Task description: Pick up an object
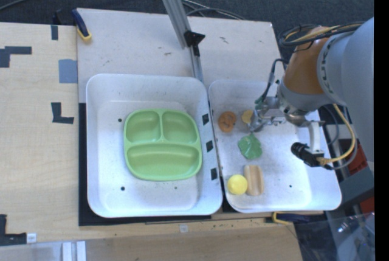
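Observation:
The right bin (pixel 316 190) holds several small objects: a brown round piece (pixel 227 121), a small yellow piece (pixel 247 115), a green leafy piece (pixel 250 146), a yellow ball (pixel 237 184) and a tan bread-like piece (pixel 253 180). My gripper (pixel 258 122) hangs low over the bin between the small yellow piece and the green piece, just above the green one. Nothing shows between its fingers.
The left bin (pixel 103 132) carries a green divided plate (pixel 162 144). A grey metal pole (pixel 173 1) slants down from the top to the bins' shared wall. Cables and a black connector (pixel 304 153) trail at the arm's right.

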`<action>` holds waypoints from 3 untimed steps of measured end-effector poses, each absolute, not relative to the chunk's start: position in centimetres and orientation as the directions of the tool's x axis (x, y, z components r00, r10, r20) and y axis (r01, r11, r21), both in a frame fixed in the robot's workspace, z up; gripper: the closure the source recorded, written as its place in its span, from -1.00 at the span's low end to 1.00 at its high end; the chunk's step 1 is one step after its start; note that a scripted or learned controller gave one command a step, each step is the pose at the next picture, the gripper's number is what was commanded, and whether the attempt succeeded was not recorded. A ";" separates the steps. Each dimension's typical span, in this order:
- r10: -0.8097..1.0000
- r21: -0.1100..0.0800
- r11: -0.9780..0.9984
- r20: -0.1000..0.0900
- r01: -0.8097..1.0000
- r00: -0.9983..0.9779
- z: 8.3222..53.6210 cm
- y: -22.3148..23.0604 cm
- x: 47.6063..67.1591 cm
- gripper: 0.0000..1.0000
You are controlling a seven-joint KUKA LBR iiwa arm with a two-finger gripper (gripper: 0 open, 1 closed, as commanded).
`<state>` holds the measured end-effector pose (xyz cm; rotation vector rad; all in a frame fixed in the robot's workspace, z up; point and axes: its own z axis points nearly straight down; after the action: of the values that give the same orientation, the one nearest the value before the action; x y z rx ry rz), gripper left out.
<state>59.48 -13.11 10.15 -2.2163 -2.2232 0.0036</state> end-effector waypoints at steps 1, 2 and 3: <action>1.000 0.005 0.001 -0.001 1.000 -0.001 16.4 -13.6 59.6 1.00; 1.000 0.004 0.002 -0.001 1.000 -0.002 21.0 -13.1 59.1 1.00; 1.000 0.004 0.002 -0.001 1.000 -0.002 25.4 -13.3 59.5 1.00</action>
<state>59.54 -13.33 25.40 -2.2222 -2.2257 -0.0031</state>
